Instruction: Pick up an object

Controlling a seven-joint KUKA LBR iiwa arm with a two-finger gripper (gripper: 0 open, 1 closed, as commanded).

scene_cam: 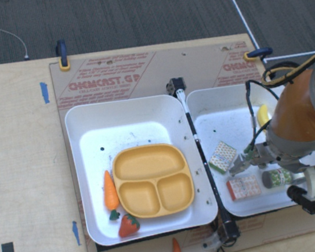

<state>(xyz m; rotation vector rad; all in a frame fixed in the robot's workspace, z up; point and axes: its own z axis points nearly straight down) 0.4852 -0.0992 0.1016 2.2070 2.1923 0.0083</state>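
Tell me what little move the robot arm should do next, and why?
Probably a short drop straight down. The gripper hangs low in the right bin, between the patterned packet and the red-and-white packet, and nothing shows between its fingers. Going down onto the patterned packet, the nearer one, looks like the best try.

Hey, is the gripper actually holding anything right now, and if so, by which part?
It cannot be told. The gripper hangs in the right bin beside the patterned packet, but no object shows between its fingers.
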